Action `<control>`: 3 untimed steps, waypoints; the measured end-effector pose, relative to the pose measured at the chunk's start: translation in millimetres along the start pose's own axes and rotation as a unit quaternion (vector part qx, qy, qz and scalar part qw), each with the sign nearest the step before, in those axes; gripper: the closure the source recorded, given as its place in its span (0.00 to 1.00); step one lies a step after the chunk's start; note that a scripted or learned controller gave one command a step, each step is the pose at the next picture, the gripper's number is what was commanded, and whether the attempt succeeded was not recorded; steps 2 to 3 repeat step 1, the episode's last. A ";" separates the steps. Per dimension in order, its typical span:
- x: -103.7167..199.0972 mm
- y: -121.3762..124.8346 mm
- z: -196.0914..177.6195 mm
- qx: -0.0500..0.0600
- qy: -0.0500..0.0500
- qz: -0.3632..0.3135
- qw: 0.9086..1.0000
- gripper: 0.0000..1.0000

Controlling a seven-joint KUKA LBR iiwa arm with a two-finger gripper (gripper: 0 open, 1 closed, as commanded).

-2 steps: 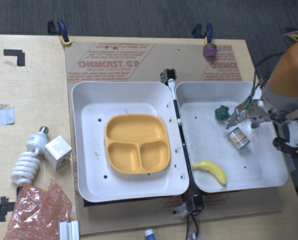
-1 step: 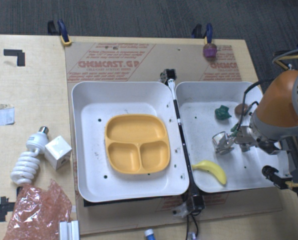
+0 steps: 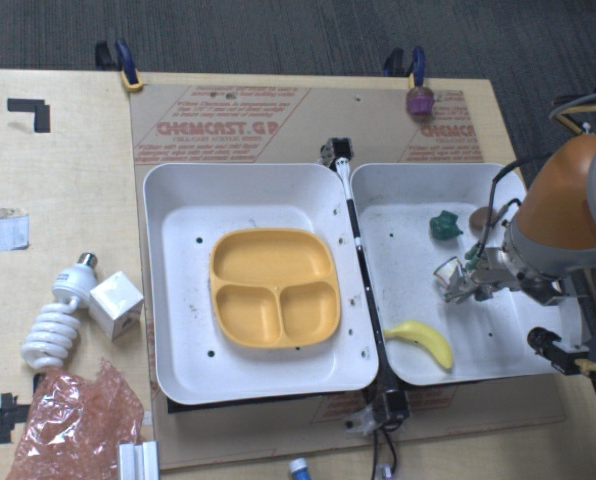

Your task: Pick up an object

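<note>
My pincer (image 3: 456, 280) hangs low in the right bin (image 3: 398, 190), close to the middle of its floor, because the things I could pick up lie in this bin. My arm (image 3: 568, 203) comes in over the bin's right wall, so it covers that side. The picture is too small and blurry here for me to tell how wide my pincer stands, and I see nothing held in it. A yellow banana (image 3: 424, 341) lies flat near the front wall of this bin, a bit toward the left corner, and it is apart from my pincer. A small green thing (image 3: 444, 225) sits near the back wall, also apart from my pincer. I think the banana is the easier pick, since it lies alone with free floor around it. The left bin (image 3: 178, 358) holds a yellow plate (image 3: 275, 286) with three parts, and it rests flat in the middle. I think it is too wide and flat for me to grab well. A light bulb (image 3: 60, 315) and a small white block (image 3: 117, 304) lie out on the bench, beyond the left bin's left wall, too far for this job. The two bins touch along their inner walls, so things stay where I can reach them.
</note>
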State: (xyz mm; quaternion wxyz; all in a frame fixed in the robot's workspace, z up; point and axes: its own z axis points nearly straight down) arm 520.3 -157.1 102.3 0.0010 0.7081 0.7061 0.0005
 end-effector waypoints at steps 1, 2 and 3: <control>50.6 -30.9 -96.2 0.000 0.000 -0.001 1.000 1.00; 50.6 -30.9 -96.2 0.000 0.000 -0.001 1.000 1.00; 50.6 -30.9 -96.2 0.000 0.000 -0.001 1.000 1.00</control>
